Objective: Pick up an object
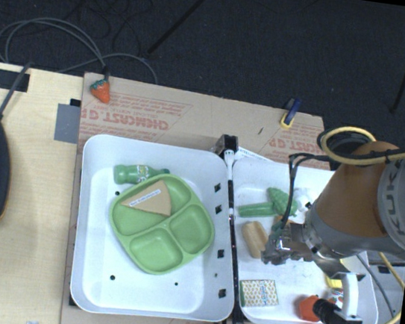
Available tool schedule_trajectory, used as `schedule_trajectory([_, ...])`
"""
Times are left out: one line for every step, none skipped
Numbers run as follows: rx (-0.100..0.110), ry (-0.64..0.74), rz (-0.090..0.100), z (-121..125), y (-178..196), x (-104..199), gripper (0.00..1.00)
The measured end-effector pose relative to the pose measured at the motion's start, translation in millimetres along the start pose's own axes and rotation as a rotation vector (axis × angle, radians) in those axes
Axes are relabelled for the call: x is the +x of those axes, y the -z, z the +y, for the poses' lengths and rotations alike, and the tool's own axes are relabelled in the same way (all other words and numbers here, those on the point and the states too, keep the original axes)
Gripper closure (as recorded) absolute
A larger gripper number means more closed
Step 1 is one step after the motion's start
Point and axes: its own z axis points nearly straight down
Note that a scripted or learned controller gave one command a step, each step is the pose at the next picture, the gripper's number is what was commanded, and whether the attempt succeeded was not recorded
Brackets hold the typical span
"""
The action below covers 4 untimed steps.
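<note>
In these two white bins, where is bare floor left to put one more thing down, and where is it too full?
Left bin: bare floor along the front and left walls, around the green plate. Right bin: crowded; the gripper hangs over its middle beside the tan block, green pieces lie behind, and the patterned card and orange thing sit in front. A small gap lies between those two.
</note>
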Motion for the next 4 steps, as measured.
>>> schedule_trajectory([-0.012,0.005,0.001,-9.0,86.1,42.0,1.00])
schedule_trajectory([-0.011,0.012,0.002,-10.1,160.6,143.9,1.00])
schedule_trajectory([-0.008,-0.005,-0.003,-7.8,191.8,68.3,1.00])
schedule_trajectory([-0.005,0.006,-0.001,-11.0,200.5,130.6,1.00])
